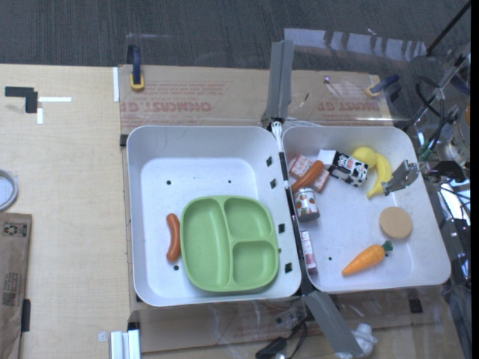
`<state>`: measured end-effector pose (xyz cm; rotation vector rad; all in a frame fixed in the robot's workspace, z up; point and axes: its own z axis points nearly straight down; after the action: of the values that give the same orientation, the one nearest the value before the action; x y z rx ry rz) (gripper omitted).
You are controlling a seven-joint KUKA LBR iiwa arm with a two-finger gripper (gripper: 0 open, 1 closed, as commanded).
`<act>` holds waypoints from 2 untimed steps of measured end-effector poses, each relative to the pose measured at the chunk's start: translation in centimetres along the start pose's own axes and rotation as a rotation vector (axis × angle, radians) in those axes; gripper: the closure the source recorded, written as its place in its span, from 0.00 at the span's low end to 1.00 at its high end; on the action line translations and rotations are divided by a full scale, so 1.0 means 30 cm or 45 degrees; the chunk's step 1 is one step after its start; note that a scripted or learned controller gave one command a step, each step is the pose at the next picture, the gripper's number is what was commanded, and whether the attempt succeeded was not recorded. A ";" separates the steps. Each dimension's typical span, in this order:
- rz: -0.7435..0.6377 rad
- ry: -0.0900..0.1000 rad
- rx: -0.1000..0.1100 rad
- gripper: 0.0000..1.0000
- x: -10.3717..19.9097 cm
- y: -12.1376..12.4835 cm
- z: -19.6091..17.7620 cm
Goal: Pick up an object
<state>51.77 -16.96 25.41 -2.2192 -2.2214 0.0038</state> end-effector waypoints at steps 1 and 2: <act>0.002 0.000 -0.002 0.00 0.048 0.185 0.542; 0.368 0.001 0.002 0.00 0.254 0.069 0.401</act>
<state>53.81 -9.35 13.36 -2.5150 -1.8777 0.0042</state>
